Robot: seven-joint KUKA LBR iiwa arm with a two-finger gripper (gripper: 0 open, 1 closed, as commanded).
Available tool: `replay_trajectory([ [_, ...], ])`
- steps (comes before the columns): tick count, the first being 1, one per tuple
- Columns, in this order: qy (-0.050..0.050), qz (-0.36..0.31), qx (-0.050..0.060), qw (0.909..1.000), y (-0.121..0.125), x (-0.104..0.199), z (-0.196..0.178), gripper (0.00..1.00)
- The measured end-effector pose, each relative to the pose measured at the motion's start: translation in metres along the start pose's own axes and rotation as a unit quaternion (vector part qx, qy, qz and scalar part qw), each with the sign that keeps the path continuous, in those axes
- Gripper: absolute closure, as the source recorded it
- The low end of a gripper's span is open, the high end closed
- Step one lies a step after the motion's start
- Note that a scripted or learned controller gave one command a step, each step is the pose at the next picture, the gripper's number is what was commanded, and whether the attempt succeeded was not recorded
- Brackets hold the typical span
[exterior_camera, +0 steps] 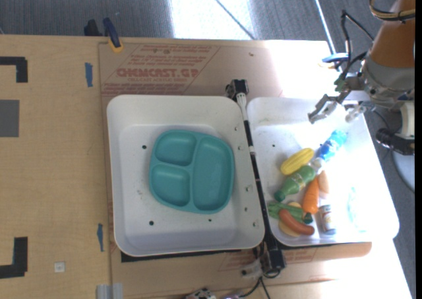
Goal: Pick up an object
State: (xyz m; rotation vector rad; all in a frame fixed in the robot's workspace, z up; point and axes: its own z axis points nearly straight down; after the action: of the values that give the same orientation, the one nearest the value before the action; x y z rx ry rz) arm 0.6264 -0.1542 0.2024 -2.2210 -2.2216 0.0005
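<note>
Cardboard (53, 159) over the bench, and on it lay two white bins side by side. Kept a teal divided plate (192, 171) alone at the centre of the left bin (132, 225). Crowded the toy food into the near half of the right bin (277, 126): yellow corn (297, 160) and blue bottle (333, 140) nearest the middle, green vegetable (295, 184) and orange carrot (310, 197) below them, touching. Hung the gripper (337, 111) over the right bin's far edge, above bare floor and apart from the heap. Showed the fingers spread wide with nothing between them. Looked poised that way for a descent. Seemed best placed for the blue bottle, just beside and free on its far side, where spread fingers could straddle it.
</note>
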Motion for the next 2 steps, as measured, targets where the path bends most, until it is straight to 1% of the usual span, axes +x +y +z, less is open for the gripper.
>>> replay_trajectory([
  [1,0.0,0.017,-0.001,0.9999,-0.06,-0.013,0.105,0.0],
  [2,0.0,-0.065,-0.003,0.9979,-0.123,0.05,0.116,0.0],
])
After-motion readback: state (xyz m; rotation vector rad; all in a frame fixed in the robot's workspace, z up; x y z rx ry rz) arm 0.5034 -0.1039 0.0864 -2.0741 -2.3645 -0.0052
